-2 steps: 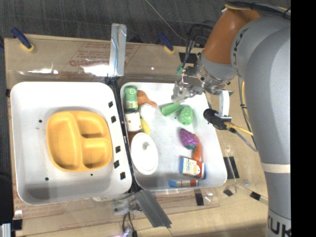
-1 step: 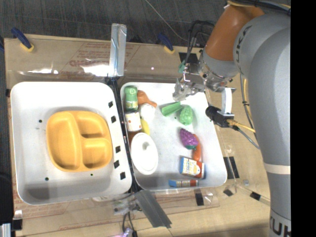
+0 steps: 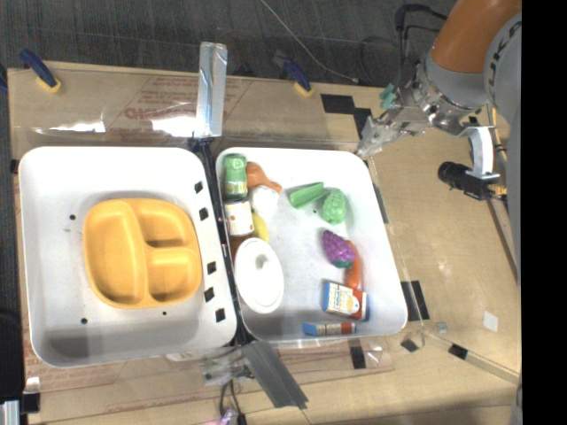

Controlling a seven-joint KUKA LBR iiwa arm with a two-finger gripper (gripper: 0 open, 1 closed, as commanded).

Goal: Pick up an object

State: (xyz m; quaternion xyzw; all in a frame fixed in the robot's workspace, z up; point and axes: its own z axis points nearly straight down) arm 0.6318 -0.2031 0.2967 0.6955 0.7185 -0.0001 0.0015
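White plastic, two shallow bins side by side on a tan bench (image 3: 443,264).

Camera view, left bin (image 3: 53,308): one yellow divided tray (image 3: 142,251) lying flat near the middle, three compartments showing.

Camera view, right bin (image 3: 376,237) — mixed toy groceries. Along its left wall: a green can (image 3: 234,174) at the far end, a small bottle with a red label (image 3: 239,218) just below it, a yellow piece (image 3: 260,227) tucked beside the bottle. An orange item (image 3: 260,177) lies just beside the can. A white lidded bowl (image 3: 259,274) sits in the near left part. Toward the middle and right: a green pepper-shaped piece (image 3: 306,194), a green leafy piece (image 3: 334,206) touching it, a purple grape bunch (image 3: 337,248), an orange-red carrot-like piece (image 3: 354,274) beside the grapes, a small blue-and-yellow carton (image 3: 342,300), and a flat blue-and-red tube (image 3: 330,328) against the near wall.

Arm: grey with an orange band, entering from the upper right. Gripper (image 3: 376,135) hangs above the far right corner of the right bin, outside the pile, nothing between its fingers (whether they stand wide or narrow I cannot tell — too small and blurred).

A silver taped post (image 3: 212,91) stands at the far junction of the two bins.
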